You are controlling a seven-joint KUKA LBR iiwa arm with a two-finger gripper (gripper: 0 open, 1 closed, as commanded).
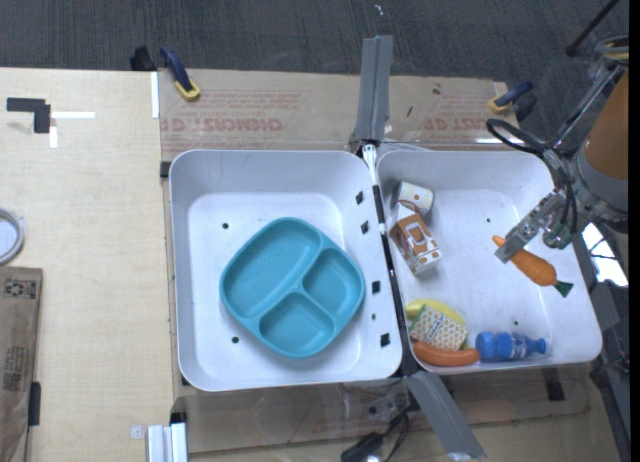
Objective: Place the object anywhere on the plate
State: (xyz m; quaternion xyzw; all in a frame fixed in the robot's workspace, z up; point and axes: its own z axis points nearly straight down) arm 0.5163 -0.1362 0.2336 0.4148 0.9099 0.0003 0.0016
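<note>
So the blue plate (pixel 292 288), the three-compartment kind, sits tilted in the middle of the left bin (pixel 190 250), nothing on it. All the loose stuff is in the right bin (pixel 470 175). The gripper (pixel 535 225) comes in from the right edge of the frame and hangs over the right part of that bin, right up against the toy carrot (pixel 532 266), which lies at a slant with its green end toward the lower right. Honestly can't tell from this angle whether the jaws are released or clenched, or whether they actually have the carrot, since the tip just overlaps its upper end. Near the divider between the bins there's a small white cup (pixel 414 197) on its side, and just below it a little brown and white carton (pixel 417 242). Along the bottom edge of the right bin: a yellow and patterned toy (pixel 436 323), a red sausage-looking thing (pixel 446 355) touching it, and a small blue bottle (pixel 510 346) lying flat just right of that.
</note>
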